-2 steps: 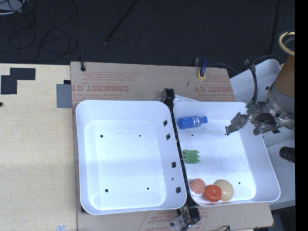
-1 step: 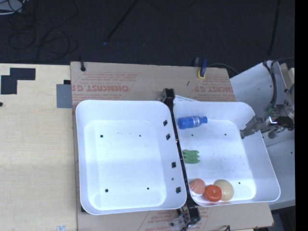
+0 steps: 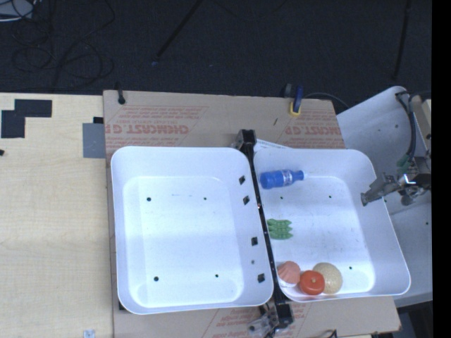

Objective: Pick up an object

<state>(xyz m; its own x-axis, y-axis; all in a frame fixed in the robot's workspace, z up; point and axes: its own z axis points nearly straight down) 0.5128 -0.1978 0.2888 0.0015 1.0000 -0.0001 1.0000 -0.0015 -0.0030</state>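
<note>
- overhead, camera view: desk [image 3: 49, 210] of pale wood, with a cardboard sheet [image 3: 211, 122] bearing red print under two white bins.
- left bin [image 3: 120, 238]: shallow, white, small dark holes in its floor.
- right bin [image 3: 380, 259]: shallow, white, touching the left bin along a black divider strip [image 3: 257, 210].
- blue bottle [image 3: 280, 179]: lying on its side near the far edge of the right bin, white cap end toward the right.
- green item [image 3: 280, 229]: small, ridged, on the right bin's floor close to the divider, well apart from the bottle.
- pink item [image 3: 288, 271]: rounded, in the near corner of the right bin, beside the divider.
- red item [image 3: 311, 282]: round, just beside the pink one, touching or nearly touching it.
- tan ball [image 3: 328, 277]: pale, round, just right of the red item, against it.
- gripper [image 3: 377, 189]: at the right rim of the right bin, above its edge, apart from all items; too small and dark to tell whether spread or pressed together; nothing seen between its tips.
- blue-and-yellow clamp [image 3: 297, 101]: at the far edge of the cardboard.
</note>
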